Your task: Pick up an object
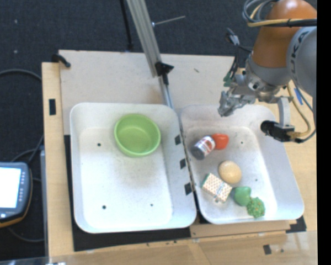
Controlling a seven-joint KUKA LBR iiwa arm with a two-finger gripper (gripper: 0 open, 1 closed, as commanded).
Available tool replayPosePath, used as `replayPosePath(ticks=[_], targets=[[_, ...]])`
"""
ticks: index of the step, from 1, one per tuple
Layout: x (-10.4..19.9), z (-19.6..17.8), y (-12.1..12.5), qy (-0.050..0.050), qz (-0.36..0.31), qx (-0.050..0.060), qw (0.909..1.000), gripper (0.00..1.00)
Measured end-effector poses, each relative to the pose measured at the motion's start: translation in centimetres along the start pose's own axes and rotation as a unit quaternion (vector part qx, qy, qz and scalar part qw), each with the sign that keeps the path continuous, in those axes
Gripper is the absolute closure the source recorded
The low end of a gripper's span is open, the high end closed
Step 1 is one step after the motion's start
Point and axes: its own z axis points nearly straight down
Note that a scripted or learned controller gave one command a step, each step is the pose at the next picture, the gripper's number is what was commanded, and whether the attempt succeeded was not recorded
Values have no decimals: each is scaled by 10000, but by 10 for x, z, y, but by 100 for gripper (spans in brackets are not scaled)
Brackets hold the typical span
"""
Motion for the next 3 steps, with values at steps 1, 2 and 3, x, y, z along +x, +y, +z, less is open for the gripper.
replayPosePath(ticks=[1, 2, 3], targets=[[60, 3, -17, 2, -9, 4, 10000, 100], [103, -3, -26, 6, -10, 0, 10000, 100], [158, -6, -32, 8, -14, 5, 10000, 100]])
